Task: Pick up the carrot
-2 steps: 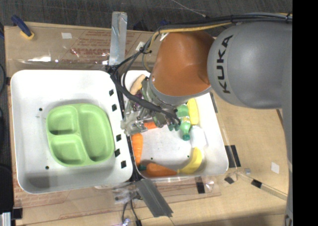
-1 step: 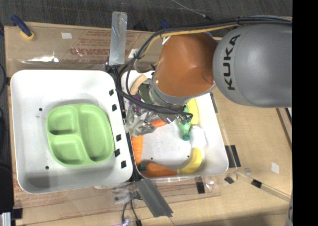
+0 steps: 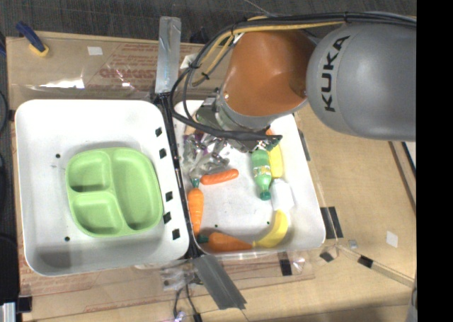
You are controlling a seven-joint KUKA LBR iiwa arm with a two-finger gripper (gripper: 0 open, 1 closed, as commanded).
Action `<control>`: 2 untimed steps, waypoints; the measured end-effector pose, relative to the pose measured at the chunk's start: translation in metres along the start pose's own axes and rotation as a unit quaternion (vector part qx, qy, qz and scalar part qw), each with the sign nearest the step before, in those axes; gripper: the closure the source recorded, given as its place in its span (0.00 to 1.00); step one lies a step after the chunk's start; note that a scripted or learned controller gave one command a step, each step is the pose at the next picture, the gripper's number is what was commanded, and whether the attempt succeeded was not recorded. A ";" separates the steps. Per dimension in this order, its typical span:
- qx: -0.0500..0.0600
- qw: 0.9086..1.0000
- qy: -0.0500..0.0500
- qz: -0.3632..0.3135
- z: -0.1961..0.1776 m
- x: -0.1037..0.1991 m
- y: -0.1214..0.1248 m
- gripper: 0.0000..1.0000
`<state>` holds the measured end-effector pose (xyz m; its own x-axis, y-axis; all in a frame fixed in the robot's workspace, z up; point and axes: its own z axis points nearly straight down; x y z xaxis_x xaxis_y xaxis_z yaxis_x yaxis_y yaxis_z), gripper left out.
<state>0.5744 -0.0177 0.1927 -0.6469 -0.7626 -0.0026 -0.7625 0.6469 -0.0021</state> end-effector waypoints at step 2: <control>0.001 0.975 -0.001 -0.221 -0.019 0.010 -0.118 1.00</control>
<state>0.6577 -0.1011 0.2122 -0.2560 -0.9667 -0.0021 -0.9667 0.2560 -0.0052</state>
